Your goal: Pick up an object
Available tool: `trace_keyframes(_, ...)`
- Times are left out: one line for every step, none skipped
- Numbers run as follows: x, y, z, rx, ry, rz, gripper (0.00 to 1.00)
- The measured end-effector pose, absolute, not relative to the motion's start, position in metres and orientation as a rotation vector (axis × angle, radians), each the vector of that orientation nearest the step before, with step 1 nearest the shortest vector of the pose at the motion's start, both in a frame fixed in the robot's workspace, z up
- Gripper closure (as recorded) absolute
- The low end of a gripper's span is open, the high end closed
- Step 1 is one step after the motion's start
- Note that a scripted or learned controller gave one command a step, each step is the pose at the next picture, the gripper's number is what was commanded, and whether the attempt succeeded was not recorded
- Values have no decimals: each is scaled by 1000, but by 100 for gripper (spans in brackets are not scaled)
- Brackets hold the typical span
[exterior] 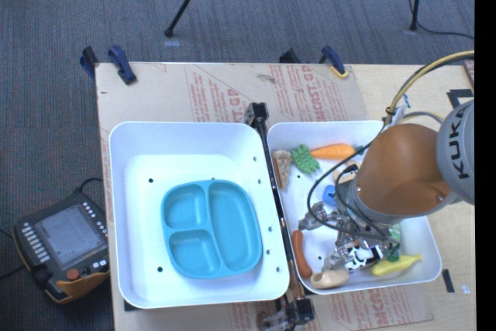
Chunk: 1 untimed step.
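The arm's orange band (399,170) overhangs one carrot (333,152), one banana (397,265); gripper (356,244) jaws' state unclear.

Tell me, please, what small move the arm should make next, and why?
Probably a short descent. The gripper hangs low in the right bin over the black-and-white toy, with a banana and sausage lying close by, and nothing looks lifted yet.
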<state>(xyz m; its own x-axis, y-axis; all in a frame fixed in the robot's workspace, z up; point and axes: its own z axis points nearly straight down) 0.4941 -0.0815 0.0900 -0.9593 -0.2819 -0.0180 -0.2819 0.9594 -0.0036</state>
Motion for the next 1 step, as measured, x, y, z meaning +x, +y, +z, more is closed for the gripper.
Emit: trace_keyframes(557,-80,88,-418,3112,2,0)
